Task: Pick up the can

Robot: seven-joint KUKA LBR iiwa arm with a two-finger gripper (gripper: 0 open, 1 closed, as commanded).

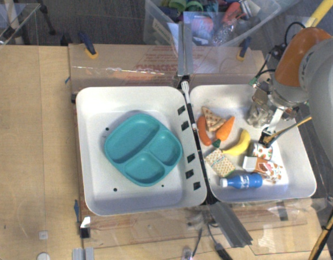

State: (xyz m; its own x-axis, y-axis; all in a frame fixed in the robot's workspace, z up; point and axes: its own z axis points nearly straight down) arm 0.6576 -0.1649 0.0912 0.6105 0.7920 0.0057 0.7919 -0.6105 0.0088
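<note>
Seems to be the can (256, 114): silvery, upright at the far side of the right bin (302, 161), just beside the gripper (269, 122). Cannot tell whether gripper open or closed. Probably light, thin-walled, smooth; best taken gently across the mid-body.

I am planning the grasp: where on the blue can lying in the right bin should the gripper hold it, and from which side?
Probably the middle of the blue can, from straight above. It lies on its side, lengthwise across the right bin, so a grip across its round body fits best; a printed packet crowds its right end.
</note>
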